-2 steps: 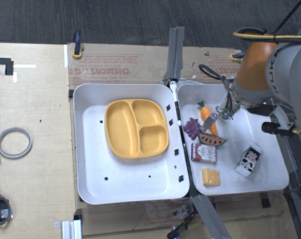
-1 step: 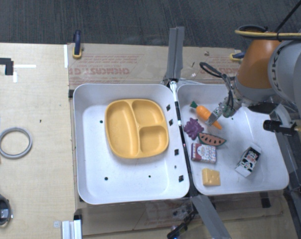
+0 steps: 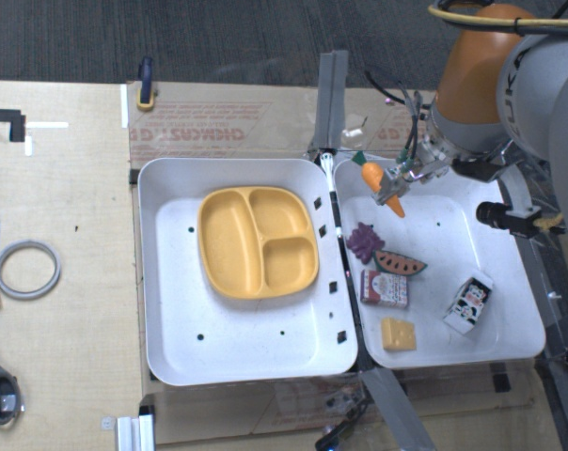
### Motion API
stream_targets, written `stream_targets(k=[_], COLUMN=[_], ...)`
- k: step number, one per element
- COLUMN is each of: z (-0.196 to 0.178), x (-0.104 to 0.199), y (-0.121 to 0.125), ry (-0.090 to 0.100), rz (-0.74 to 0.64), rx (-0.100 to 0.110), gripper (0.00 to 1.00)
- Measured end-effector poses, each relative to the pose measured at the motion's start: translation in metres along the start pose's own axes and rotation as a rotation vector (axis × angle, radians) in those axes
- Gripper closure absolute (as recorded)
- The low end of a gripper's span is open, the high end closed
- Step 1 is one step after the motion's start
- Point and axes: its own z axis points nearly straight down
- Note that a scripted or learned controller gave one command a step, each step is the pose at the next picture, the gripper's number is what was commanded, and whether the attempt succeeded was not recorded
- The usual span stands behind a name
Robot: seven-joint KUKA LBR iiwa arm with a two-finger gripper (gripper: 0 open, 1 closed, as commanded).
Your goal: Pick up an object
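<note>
Carrot [image 3: 382, 188], a smooth orange taper of plastic, hangs pinched between the fingers of the gripper [image 3: 395, 182] above the far left corner of the right bin [image 3: 510, 346]. Beneath lie a knobbly purple grape bunch [image 3: 364, 241], a watermelon wedge [image 3: 401, 263], a red box [image 3: 385, 289] and a yellow cheese block [image 3: 399, 334]. A three-part yellow plate [image 3: 258, 242] sits in the left bin [image 3: 171, 336].

The hand [image 3: 394, 184] hangs over the right bin [image 3: 510, 332], its fingers closed on an orange carrot [image 3: 385, 189]; below lie purple grapes [image 3: 364, 241], a watermelon slice [image 3: 400, 263] and a cheese wedge [image 3: 398, 334]. A yellow divided plate [image 3: 259, 242] sits in the left bin [image 3: 171, 336].
</note>
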Motion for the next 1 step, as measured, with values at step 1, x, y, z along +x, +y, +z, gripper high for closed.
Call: stream_targets(k=[1], z=[0.0006], x=[-0.0153], y=[0.0047], ry=[0.000], rz=[-0.013], rx=[0.001], gripper=[1.00])
